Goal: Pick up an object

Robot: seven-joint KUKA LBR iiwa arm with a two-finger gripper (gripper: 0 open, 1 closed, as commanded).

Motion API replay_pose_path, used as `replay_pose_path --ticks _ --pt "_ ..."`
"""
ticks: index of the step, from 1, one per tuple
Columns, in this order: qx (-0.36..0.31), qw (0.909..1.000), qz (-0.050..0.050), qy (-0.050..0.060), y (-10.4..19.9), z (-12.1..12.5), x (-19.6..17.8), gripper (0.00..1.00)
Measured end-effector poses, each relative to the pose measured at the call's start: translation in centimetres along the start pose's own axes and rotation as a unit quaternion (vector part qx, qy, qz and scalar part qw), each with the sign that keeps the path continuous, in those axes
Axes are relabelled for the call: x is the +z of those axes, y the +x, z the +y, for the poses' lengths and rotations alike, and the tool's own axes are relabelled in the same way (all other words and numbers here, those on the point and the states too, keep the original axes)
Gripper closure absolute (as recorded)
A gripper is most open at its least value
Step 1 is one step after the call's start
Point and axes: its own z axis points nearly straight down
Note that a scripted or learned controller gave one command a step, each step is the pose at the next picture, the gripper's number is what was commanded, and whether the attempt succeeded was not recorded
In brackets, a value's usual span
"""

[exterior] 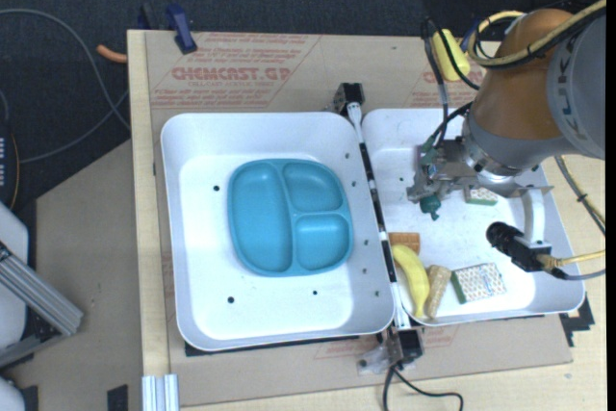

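Honestly the gripper (429, 197) in the right bin (395, 132) sits well above the banana (412, 274), can't tell its finger state, so a straight drop probably grabs bare floor, missing the sponge (478, 282).

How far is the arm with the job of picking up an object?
Nothing looks picked up yet. The two-finger gripper is low inside the right white bin, with nothing visible between its fingers. The yellow banana, the tan cone-shaped piece and the patterned flat sponge lie on the bin floor. Grasping and lifting one remains.
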Motion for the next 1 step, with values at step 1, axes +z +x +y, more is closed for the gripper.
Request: replay_pose_path --ticks 1 --pt "0.000 1.0000 0.000 0.000 5.29 2.38 -3.00 1.00"
